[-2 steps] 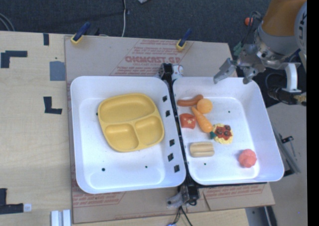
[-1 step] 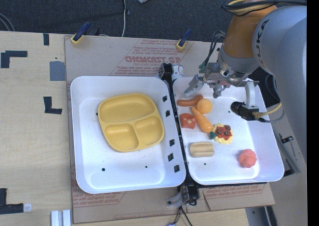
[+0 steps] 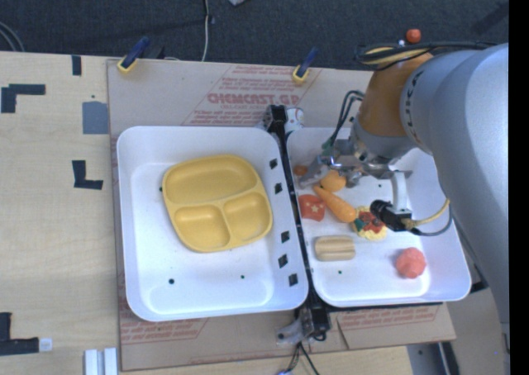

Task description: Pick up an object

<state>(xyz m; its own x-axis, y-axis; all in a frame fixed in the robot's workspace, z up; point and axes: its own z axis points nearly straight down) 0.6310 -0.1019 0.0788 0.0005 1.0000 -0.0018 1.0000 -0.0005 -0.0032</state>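
My gripper (image 3: 340, 165) hangs low over the far left part of the right bin (image 3: 438, 282), under the grey arm with its orange band (image 3: 384, 105). Directly below it lies an orange carrot-shaped toy (image 3: 339, 200), slanting toward the bin's middle, its upper end touching or hidden by the gripper. A red wedge (image 3: 312, 208) lies just left of the carrot. A small orange piece (image 3: 302, 172) sits by the bin's left wall. A yellow, red and green toy (image 3: 372, 226) lies at the carrot's lower end.
A tan bread-like block (image 3: 334, 248) and a pink-red ball (image 3: 410, 263) lie near the right bin's front. A yellow divided tray (image 3: 218, 201) lies in the left bin (image 3: 140, 282). A black cable (image 3: 430, 220) loops from the wrist over the right bin.
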